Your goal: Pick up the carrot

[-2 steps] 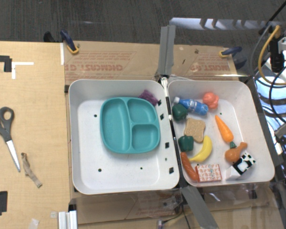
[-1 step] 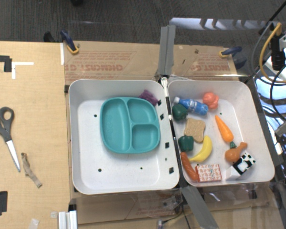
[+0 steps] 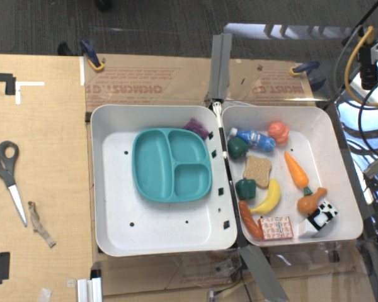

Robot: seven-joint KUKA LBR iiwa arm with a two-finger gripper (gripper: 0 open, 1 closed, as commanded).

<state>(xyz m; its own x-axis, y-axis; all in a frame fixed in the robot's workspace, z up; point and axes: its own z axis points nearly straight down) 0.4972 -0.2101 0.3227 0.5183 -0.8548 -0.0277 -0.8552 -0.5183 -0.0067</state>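
Within the right bin of the camera view, toward the right wall: carrot, lying flat and slanted, narrow tip toward the far wall, green end toward the near wall. Just left of it, apart: bread slice, with banana below. Near the green end: small orange toy and black-and-white toy. At the far wall: blue bottle and pinkish round item. At the near wall: red-and-white box. Left bin: teal divided plate, purple item at its far edge. Gripper opening and hold: cannot tell. Carrot free of any grasp.
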